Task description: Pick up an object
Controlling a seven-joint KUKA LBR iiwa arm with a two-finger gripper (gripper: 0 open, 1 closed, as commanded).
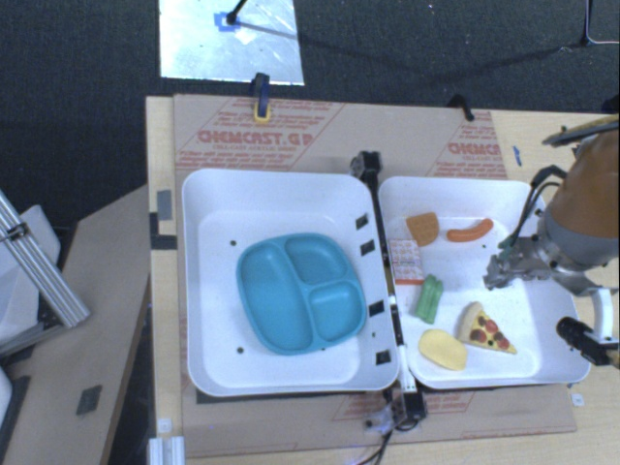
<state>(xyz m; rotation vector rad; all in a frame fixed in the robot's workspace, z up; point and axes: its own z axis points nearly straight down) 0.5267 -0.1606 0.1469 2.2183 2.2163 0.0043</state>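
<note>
The grey arm's jaws [499, 271] hovered in the right white bin [504, 194], their opening impossible to tell, just above the toy pizza slice [487, 329], beside the green block [428, 298].

You have bare floor in the right white bin [455, 190] at lower right; the orange sausage [470, 230] and pizza slice [484, 329] crowd its centre.

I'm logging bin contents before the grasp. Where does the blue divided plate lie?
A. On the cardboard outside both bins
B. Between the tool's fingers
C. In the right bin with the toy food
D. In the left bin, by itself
D: the blue divided plate lies flat in the left bin, while the pizza slice and other toy food sit in the right bin.
</note>
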